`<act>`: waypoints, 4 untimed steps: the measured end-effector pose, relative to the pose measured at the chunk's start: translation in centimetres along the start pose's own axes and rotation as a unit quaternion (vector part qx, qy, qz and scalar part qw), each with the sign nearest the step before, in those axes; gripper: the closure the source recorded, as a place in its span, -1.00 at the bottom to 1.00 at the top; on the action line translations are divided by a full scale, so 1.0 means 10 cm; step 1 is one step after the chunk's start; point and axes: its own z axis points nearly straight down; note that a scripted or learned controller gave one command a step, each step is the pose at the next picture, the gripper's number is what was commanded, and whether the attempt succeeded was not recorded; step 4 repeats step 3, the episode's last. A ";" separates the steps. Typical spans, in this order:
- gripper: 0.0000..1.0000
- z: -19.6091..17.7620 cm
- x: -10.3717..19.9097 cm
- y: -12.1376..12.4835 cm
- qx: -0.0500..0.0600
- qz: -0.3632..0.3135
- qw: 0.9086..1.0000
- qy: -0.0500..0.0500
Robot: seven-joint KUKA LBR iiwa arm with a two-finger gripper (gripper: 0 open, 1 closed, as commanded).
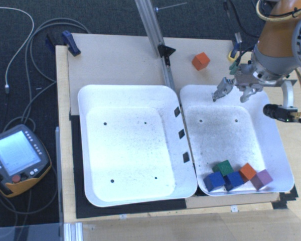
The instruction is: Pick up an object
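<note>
Camera view: I'm hanging over the far edge of the right bin [271,134], arm coming in from the right.
Fingers: my gripper [233,92] is sitting with both fingers spread, nothing between them.
Targets: blocks are bunching in the bin's near corner, well apart from me: green block [222,166], blue blocks [224,179], orange block [248,171], purple block [263,178].
Stray: another orange cube [201,61] is lying on the bench [115,59] beyond the bins, outside both.
Left bin [125,144]: holding no blocks that I can see.
Risk 1: blocks are touching each other, so I'm expecting a finger to land on a neighbour and shove the pile instead of straddling one.
Risk 2: they're crowding the bin wall; a finger coming down on the wall side is likely hitting the rim or jamming.
Risk 3: closing on a block corner-on is likely squirting it out.
Risk 4: the cable near my wrist is looking free to snag on a long reach.
</note>
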 end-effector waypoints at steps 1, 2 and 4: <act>-1.00 1.25 0.10 -0.71 0.005 0.001 1.000 0.001; -1.00 1.21 0.25 -1.21 0.003 0.001 1.000 0.001; -1.00 0.78 0.21 -1.08 -0.004 0.000 1.000 -0.001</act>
